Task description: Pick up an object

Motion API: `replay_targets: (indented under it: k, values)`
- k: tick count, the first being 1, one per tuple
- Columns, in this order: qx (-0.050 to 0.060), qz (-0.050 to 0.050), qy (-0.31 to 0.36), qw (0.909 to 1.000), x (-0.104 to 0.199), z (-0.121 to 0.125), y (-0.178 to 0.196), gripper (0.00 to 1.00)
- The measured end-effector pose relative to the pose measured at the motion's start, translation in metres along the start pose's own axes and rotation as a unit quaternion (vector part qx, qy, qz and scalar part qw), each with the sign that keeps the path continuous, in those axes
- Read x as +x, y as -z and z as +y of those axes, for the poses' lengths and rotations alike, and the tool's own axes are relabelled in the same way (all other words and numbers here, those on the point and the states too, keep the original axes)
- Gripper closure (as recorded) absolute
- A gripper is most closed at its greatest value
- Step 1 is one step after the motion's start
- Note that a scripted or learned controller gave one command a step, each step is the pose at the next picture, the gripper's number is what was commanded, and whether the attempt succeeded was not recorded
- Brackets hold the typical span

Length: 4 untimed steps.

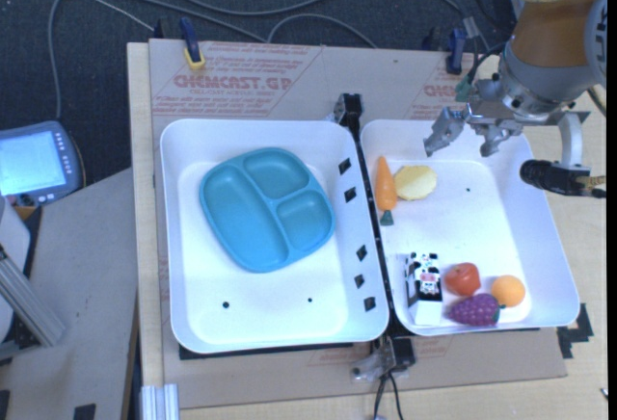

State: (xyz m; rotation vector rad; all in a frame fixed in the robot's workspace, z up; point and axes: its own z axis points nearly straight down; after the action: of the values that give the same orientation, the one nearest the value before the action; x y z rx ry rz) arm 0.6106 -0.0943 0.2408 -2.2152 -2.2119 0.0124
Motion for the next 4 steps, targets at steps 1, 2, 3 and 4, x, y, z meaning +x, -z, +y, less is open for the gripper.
replay_targets:
  k: [1,2,3,4]
  values:
    - [-0.006,-0.001,0.001,1.0,0.0,0.002,0.007,0.0]
    - [-0.004,0.0,0.001,1.0,0.004,0.007,-0.055,0.0]
    - [-0.003,0.0,0.001,1.0,0.0,0.012,-0.099,0.0]
    - [-0.005,-0.002,0.001,1.0,-0.001,0.012,-0.151,0.0]
